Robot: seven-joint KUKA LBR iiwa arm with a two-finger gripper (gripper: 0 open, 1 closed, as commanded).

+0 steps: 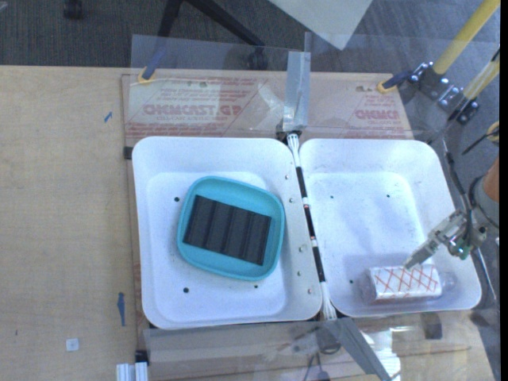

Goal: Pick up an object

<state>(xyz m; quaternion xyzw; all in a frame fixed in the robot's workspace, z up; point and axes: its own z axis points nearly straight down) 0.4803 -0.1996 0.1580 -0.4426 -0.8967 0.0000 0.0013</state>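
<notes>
My gripper (435, 244), its finger spread impossible to judge from here, hangs over the right bin (357, 165) just above a white box with a red lattice pattern (405, 282), which lies flat near that bin's front edge.

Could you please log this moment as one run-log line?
gripper over right bin, beside red-patterned white packet | nothing held | teal tray in left bin
</notes>
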